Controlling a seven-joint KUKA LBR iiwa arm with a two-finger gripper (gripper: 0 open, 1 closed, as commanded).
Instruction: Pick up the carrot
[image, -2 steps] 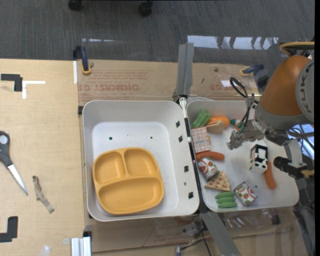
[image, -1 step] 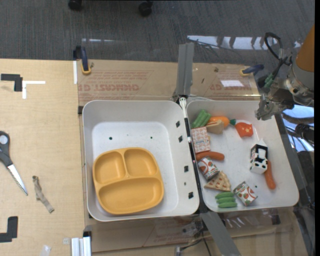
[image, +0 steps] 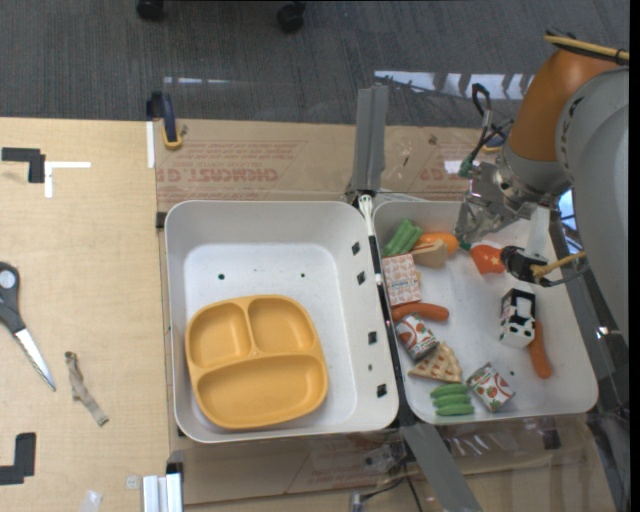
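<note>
- A yellow-orange divided plate (image: 257, 360) is seen in the white left bin (image: 180, 300).
- An orange carrot (image: 540, 357) is seen in the right bin.
- Black and white patches are borne by the toy cow (image: 517, 318).
- Green pea pods (image: 451, 400) are seen.

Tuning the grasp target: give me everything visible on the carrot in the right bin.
The carrot is a small toy piece, plain orange and smooth, plastic by its look, long and narrow. It lies flat on the floor of the right bin, near the right wall, running from upper left to lower right. Its upper end sits right under the black and white cow-patterned carton, touching or nearly so; I cannot tell which. No green top is visible. The gripper is up at the bin's far end, well away from it.
</note>
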